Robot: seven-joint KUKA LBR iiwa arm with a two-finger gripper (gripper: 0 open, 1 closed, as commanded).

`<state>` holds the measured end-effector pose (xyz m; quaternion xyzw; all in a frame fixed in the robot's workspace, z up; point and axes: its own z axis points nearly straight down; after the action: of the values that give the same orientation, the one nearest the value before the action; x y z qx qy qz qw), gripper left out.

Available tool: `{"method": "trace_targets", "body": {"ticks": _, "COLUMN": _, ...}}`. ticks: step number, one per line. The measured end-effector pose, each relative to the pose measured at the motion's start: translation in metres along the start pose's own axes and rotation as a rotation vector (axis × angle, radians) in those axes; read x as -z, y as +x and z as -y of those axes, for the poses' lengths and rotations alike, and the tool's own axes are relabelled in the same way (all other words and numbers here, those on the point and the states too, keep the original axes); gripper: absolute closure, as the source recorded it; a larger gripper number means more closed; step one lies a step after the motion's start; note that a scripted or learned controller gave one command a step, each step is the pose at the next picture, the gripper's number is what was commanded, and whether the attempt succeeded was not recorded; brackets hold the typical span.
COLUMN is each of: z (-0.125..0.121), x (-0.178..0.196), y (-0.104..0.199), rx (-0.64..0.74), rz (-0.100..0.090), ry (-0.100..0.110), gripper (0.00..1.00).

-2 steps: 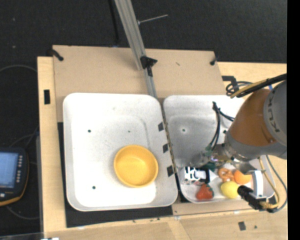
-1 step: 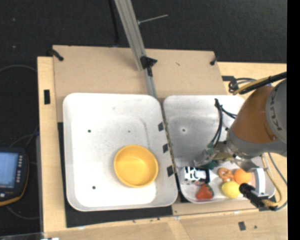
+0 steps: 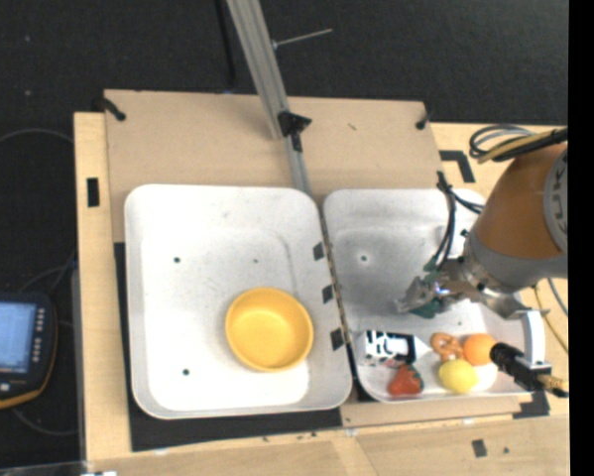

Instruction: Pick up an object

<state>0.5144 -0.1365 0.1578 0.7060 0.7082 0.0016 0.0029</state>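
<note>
Hanging low over the view-right bin [image 3: 386,226], the gripper [image 3: 422,300] is near the middle of that bin's floor, just up-view of the small things bunched along its near wall. Can't tell how far open it is, since wrist & arm [image 3: 520,226] cover too much. A small greenish bit shows at its tip, but can't tell if that's a held thing or part of the tool, so no grasp seen.

View-left bin [image 3: 178,226]: 1 item, a yellow bowl [image 3: 269,328], upright, mouth up, in the near-right part of the floor, apart from the walls.

View-right bin, near strip, going view-left to view-right:
- black & white item [image 3: 389,346], closest to the divider btw the bins
- red strawberry-like piece [image 3: 406,381], just beside it, by the front wall
- orange ring-shaped piece [image 3: 443,343], near the gripper but apart from it
- yellow lemon-like fruit [image 3: 457,376], by the front wall
- round orange fruit [image 3: 478,348], touching the yellow one, partly under the arm

Far half of this bin shows bare white floor.

Both bins sit side by side, edges touching, on the pale brown desk [image 3: 227,147]. A handheld unit w/ lit screen [image 3: 9,350] lies at the far view-left, well apart from the bins
</note>
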Motion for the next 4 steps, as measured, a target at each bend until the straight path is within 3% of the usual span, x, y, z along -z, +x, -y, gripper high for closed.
{"method": "trace_targets", "body": {"ticks": 2, "z": -0.006, "x": 0.069, "y": -0.004, "rx": 0.001, "rz": 0.000, "ry": 0.001, "gripper": 1.00}}
{"method": "trace_targets", "body": {"ticks": 4, "z": -0.054, "x": 0.072, "y": 0.088, "rx": 0.003, "rz": -0.002, "ry": 0.005, "gripper": 1.00}}
